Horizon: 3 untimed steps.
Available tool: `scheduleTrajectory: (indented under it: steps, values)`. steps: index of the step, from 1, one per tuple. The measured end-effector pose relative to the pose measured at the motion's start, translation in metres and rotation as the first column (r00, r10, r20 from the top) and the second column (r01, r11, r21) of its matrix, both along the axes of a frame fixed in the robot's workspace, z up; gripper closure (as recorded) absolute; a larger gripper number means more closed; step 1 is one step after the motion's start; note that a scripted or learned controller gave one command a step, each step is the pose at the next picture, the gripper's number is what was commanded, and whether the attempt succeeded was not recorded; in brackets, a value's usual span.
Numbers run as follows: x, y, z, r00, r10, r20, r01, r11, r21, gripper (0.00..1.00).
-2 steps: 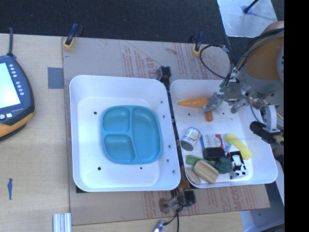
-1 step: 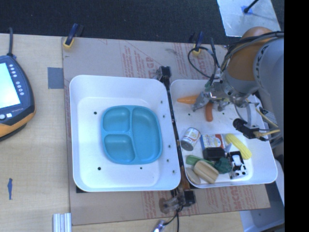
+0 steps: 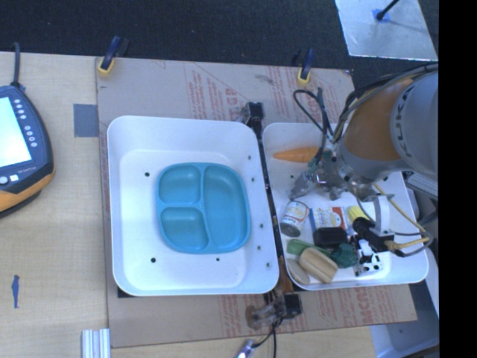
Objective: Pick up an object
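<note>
In right bin [image 3: 417, 274], gripper [image 3: 322, 176] hovered near carrot [image 3: 297, 154] at 11 o'clock; grip state unclear. Reach step; next, descend.

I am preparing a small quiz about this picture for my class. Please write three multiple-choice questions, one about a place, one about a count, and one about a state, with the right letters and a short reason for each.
1. Where does the blue plate lie?
A. in the left bin
B. in the right bin
C. on the bare bench

2. How many compartments does the plate have?
A. two
B. three
C. five

3. In what state is the carrot?
A. lying in the right bin, at its far end
B. standing upright on the plate
C. lying on the cardboard outside the bins

Key:
1 A: the plate rests in the middle of the left bin.
2 B: two small sections on its left and one long section on its right can be counted.
3 A: the carrot lies flat near the far rim of the right bin, beside the arm.
</note>
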<state>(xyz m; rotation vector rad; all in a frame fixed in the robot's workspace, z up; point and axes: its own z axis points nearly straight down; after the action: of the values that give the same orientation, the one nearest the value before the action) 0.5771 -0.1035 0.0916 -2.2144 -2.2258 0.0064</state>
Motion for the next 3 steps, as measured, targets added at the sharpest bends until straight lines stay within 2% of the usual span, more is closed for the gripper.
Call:
scheduleTrajectory:
  steps: [1, 2, 3]
  values:
    - [-0.059, -0.009, 0.0, 1.0, 0.001, 0.001, -0.001, 1.0, 0.0, 0.0]
    - [-0.001, -0.022, 0.0, 1.0, -0.002, 0.002, 0.002, 1.0, 0.001, 0.0]
    - [0.078, -0.045, -0.001, 1.0, 0.001, -0.005, -0.001, 1.0, 0.002, 0.0]
